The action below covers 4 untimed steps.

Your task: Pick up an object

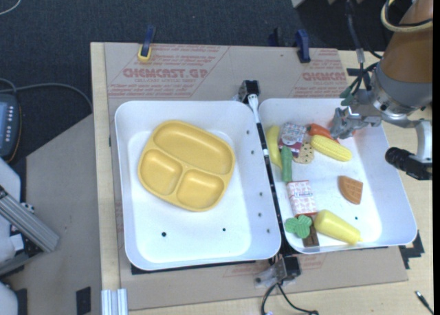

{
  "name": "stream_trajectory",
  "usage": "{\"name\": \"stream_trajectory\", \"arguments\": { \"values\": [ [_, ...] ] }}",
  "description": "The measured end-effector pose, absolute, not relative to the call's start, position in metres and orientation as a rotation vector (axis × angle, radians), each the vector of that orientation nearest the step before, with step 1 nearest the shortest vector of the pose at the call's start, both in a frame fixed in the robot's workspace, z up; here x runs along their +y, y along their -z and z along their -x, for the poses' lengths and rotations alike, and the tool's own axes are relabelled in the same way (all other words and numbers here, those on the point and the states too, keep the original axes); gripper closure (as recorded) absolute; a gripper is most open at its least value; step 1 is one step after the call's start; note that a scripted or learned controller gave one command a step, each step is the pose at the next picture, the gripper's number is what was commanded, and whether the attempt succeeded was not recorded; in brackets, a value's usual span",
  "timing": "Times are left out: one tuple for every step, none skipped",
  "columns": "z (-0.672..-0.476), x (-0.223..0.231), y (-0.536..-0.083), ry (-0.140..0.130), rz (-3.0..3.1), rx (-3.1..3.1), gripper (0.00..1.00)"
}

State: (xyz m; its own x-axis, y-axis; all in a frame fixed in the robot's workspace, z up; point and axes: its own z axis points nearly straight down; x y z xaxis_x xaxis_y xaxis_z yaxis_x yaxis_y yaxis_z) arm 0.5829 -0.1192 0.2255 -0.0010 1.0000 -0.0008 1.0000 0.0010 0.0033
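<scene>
Grey gripper [342, 125] hovered over the right bin [385, 169]; we couldn't tell its finger state. Just below it lay a yellow corn cob [331, 148]. We judged descent came next.

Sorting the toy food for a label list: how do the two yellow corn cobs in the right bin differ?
The upper corn cob lies near the bin's far side, close under the gripper; the lower corn cob lies near the front rim. The upper one touches other toys; the lower one lies beside a green piece. Both are yellow and slant alike.
</scene>
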Motion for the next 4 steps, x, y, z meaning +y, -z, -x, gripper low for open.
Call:
{"name": "stream_trajectory", "arguments": {
  "values": [
    [-0.584,-0.07,-0.223,-0.001,-2.217,2.229,1.0],
    [-0.593,-0.012,-0.215,-0.002,-2.215,2.23,1.0],
    [-0.611,0.035,-0.212,-0.004,-2.214,2.227,1.0],
    [-0.61,0.061,-0.224,-0.005,-2.216,2.225,1.0]
  ]
}}
